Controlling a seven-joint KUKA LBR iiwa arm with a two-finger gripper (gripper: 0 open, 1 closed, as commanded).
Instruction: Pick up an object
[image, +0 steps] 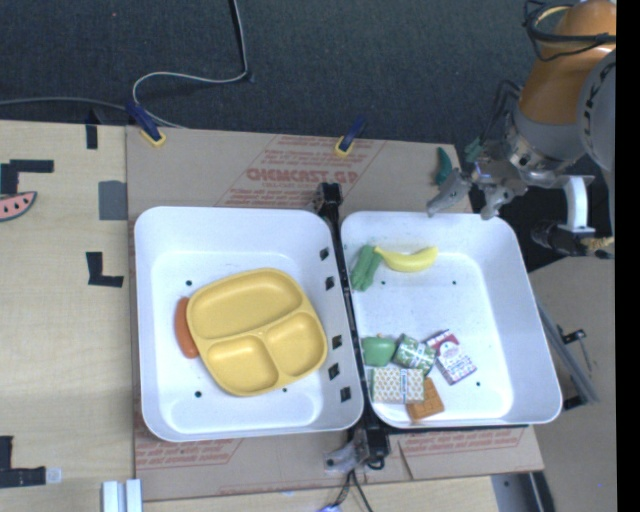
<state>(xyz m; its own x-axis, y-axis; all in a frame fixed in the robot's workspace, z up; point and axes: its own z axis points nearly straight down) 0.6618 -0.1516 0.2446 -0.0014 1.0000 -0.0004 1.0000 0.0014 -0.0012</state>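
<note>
My gripper (463, 207) hangs over the far rim of the right bin (520, 330), open, with nothing between its fingers. Just in front of it, at the bin's far left, lie a yellow banana (408, 258) and a dark green vegetable (363, 267). Near the front of the same bin sit a green lump (378, 350), a small green can (412, 353), a red and white carton (452, 358), a patterned packet (395, 384) and an orange cracker (426, 400), packed close together.
The left bin (160, 260) holds a yellow divided plate (257, 328) with an orange-red sausage (185, 328) along its left side. Black clips (330, 200) join the bins at the centre divider. A cable (190, 75) runs across the dark floor behind the bench.
</note>
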